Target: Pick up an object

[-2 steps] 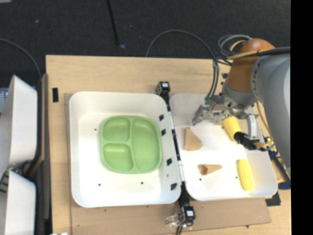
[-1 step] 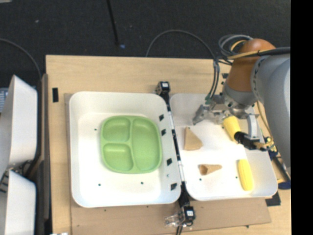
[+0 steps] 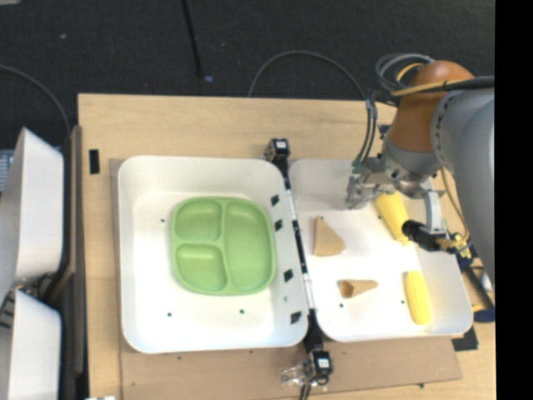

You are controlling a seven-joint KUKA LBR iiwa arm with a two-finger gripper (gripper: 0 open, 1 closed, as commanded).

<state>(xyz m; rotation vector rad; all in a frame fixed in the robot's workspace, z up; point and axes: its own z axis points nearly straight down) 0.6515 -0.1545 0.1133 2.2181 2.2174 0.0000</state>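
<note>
**Arm low over right bin, beside a yellow piece**

Two white bins side by side on the wooden bench (image 3: 208,123). Left bin (image 3: 141,323) holds a green tray (image 3: 223,245) with three compartments, lying flat near its centre.

Right bin (image 3: 321,177) holds four loose items: a tan wedge (image 3: 327,238) near the divider, a smaller tan cone (image 3: 356,287) below it, a yellow cob (image 3: 417,297) near the bin's right edge, and a second yellow piece (image 3: 391,214) toward the upper right, lying at a slant.

Arm (image 3: 466,140) reaches in from the right, orange band above the wrist. Gripper (image 3: 366,192) sits in the upper part of the right bin, just beside the upper end of the second yellow piece (contact not resolvable at this sharpness). Whether the gripper is spread, closed, or clamped on anything: cannot tell. The wedge, cone and cob lie apart from the gripper, resting on the bin floor.
</note>
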